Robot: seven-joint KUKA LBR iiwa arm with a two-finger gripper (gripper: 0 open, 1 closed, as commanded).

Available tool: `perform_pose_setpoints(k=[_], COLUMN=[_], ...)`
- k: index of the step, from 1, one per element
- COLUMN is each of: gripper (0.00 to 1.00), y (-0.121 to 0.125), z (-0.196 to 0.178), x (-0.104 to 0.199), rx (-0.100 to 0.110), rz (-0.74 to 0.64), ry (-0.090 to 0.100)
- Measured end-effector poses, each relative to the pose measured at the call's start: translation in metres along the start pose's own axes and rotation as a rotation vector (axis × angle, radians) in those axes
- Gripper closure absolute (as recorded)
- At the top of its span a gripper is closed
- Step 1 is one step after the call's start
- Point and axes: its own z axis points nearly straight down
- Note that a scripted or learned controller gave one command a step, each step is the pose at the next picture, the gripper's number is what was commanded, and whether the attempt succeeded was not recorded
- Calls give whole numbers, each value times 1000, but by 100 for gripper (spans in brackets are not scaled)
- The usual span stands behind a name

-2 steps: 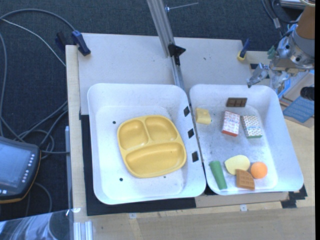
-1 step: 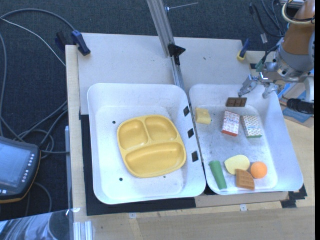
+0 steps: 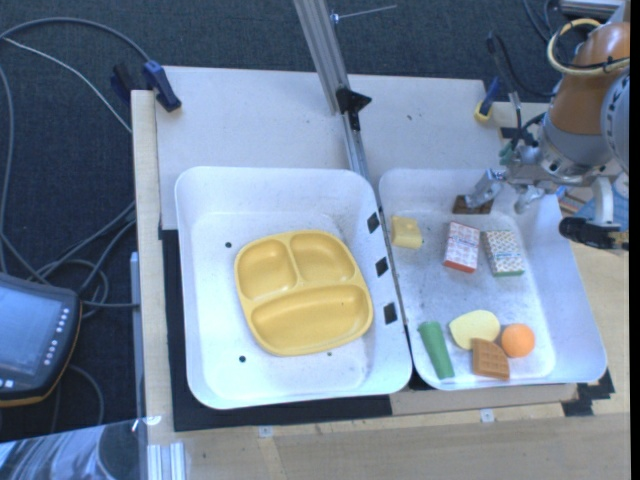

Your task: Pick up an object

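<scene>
Two white bins [image 3: 200,268] sit on the bench; the claw [image 3: 503,192] hangs open over the right bin, beside a brown block [image 3: 470,206].

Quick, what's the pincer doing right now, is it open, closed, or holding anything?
Pincer: open, holding nothing, poised at the far end of the right bin beside a small brown block.

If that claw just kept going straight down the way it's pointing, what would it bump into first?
Probably the small brown block at the far end of the right bin. The gripper hangs just above and beside it, so depth is uncertain; it might miss and meet the bin floor instead.
</scene>
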Motion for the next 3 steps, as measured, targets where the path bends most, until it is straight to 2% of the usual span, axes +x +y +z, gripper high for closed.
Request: perform_pose_setpoints(k=[1,3], gripper=[100,100], y=[2,-2], z=[-16,-121], x=[0,10], rx=[-9,-13], rz=[-2,-1], ry=[-3,-3])
